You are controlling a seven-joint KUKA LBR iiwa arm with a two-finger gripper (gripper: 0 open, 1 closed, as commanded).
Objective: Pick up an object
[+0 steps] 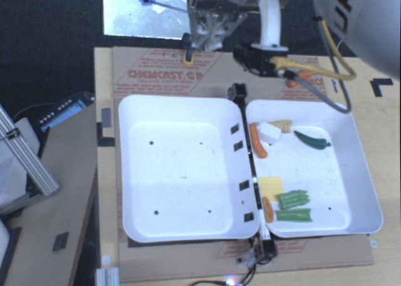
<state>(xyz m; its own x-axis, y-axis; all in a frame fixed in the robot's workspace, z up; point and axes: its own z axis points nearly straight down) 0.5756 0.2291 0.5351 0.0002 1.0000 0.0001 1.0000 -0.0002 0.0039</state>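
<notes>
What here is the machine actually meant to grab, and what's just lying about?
For the job: gripper; in the right bin, orange carrot, white block, dark green pepper, yellow square, two green pieces.

Just lying about: left bin, cardboard sheet, yellow cable.

White arm [360,9], dark lettering, yellow and grey cables [326,74]

One fixed camera looks down at a slant from well above the gripper [202,39], taking in both white bins [182,172], which lie nearer the lens than it.
</notes>
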